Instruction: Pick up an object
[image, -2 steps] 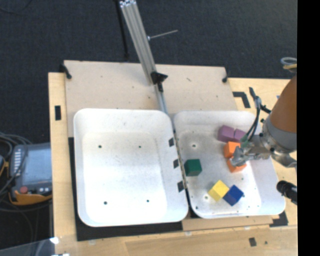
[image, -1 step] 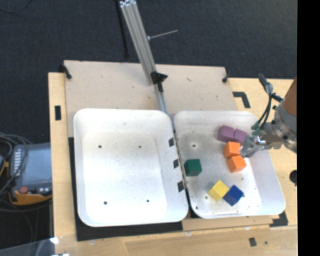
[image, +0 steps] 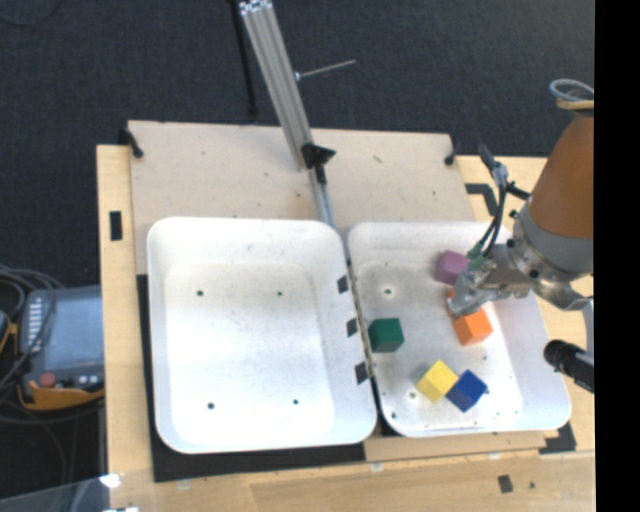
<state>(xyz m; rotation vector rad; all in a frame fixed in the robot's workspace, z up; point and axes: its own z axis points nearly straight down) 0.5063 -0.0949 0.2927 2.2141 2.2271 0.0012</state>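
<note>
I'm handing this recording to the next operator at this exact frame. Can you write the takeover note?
Gripper: low in the right bin, between the pink block and the orange block; finger state cannot be judged and no block is visibly held.
Other objects in the right bin: green block near the left wall, yellow block and blue block touching near the front.
Done: the arm is positioned over the blocks.
Left: secure and lift one block.

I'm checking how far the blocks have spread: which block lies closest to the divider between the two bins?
The green block, beside the right bin's left wall. The yellow block, blue, orange and pink ones lie farther right.
</note>
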